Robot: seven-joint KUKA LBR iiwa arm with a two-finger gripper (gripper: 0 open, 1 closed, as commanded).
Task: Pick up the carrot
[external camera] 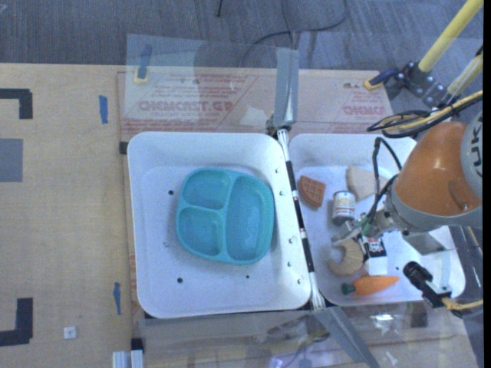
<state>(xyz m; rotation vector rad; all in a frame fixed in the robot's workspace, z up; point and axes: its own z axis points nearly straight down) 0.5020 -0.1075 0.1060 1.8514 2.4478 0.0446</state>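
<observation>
The carrot [376, 284], orange with a green stub at its left end, lies along the front edge of the right bin [445, 282]. My gripper [350, 231] hangs above the middle of that bin, up and to the left of the carrot and apart from it. It is open and holds nothing. Just below the gripper sits a tan round piece [347, 261].
The right bin also holds a brown waffle-like piece [311, 191], a small can [343, 204] and a pale beige chunk [360, 181], all at the back. A teal divided plate [225, 215] lies in the left bin [153, 282].
</observation>
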